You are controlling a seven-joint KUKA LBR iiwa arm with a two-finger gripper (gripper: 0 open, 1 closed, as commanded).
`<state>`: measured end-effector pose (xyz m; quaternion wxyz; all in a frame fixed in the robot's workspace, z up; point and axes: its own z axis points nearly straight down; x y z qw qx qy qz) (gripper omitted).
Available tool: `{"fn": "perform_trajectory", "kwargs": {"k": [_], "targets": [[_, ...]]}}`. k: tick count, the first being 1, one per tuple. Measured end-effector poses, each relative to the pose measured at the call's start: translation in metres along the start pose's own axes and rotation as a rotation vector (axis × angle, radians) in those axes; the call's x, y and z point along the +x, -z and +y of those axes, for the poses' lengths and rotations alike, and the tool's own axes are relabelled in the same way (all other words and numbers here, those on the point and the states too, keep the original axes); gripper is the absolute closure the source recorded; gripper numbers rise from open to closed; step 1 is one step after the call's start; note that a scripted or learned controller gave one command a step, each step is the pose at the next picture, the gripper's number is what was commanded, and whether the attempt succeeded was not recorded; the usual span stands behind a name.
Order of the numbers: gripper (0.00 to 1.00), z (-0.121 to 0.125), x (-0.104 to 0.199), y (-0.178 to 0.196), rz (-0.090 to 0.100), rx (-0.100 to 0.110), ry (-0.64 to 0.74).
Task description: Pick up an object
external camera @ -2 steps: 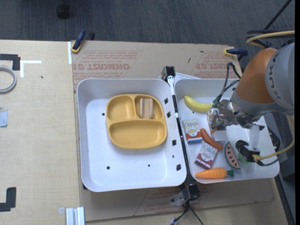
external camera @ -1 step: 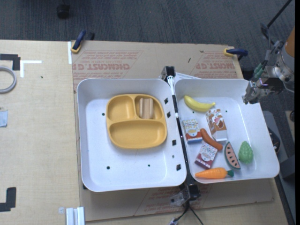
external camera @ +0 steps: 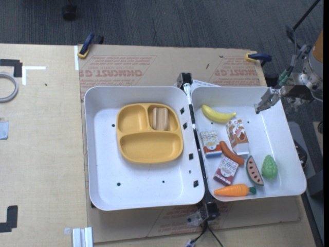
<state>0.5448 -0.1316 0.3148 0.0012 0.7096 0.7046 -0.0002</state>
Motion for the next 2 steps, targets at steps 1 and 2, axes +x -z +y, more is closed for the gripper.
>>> {"fn": "perform_trajectory", "kwargs": {"k": [1, 2], "targets": [[0.00, 0.019, 0.029, -0.142, 0.002, 0.002, 0.201], [0.00, 0.031, 0.031, -0.206, -0.005, -0.012, 0.313]]}}
